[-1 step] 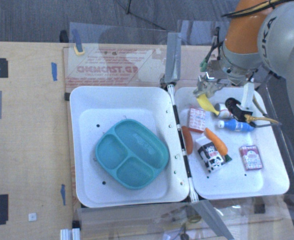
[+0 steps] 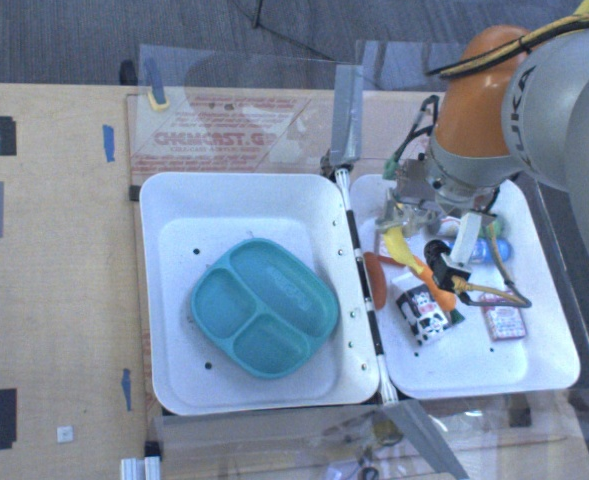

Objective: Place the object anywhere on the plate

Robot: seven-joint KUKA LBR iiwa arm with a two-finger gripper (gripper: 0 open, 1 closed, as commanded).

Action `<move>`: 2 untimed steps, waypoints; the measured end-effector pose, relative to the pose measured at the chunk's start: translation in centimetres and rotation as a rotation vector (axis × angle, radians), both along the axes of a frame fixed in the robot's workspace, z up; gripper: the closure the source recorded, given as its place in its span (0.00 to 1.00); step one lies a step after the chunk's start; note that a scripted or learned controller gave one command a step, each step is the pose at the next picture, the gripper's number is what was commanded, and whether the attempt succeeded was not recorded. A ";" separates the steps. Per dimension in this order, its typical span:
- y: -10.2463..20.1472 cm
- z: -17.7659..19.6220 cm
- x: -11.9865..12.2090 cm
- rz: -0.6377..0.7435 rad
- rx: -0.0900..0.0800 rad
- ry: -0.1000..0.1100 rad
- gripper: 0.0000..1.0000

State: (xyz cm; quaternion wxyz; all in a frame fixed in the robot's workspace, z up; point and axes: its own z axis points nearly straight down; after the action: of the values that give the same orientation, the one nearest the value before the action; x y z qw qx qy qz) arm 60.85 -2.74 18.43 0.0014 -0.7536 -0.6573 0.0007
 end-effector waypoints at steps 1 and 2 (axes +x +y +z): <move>3.7 5.6 -2.3 0.146 -0.002 -0.006 1.00; 6.7 5.3 -4.5 0.186 0.000 -0.001 1.00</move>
State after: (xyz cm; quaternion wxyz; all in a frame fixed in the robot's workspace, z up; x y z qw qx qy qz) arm 56.34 4.00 23.76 0.0010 -0.6892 -0.7246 0.0006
